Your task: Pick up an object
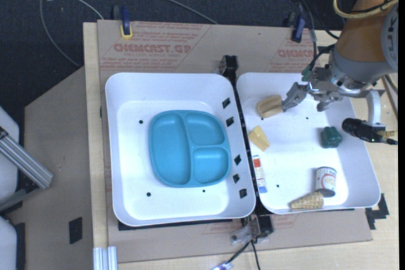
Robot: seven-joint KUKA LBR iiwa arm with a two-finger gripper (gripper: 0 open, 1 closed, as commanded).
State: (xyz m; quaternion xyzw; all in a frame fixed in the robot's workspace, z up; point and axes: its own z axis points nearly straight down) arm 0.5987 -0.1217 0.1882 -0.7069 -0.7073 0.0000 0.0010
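You had the tan block at the right bin's upper left, just beside one finger of the gripper, which was spread open and held nothing. Judged risk: closing off-centre would have nudged the block toward the bin wall instead of seating it. That bin also held a yellow wedge, green lump, small can, cone and flat packet. The left bin held a blue divided plate.

Right bin: a tan block up top, pale yellow wedge below it, dark green lump right, small can lying beside a waffle cone.
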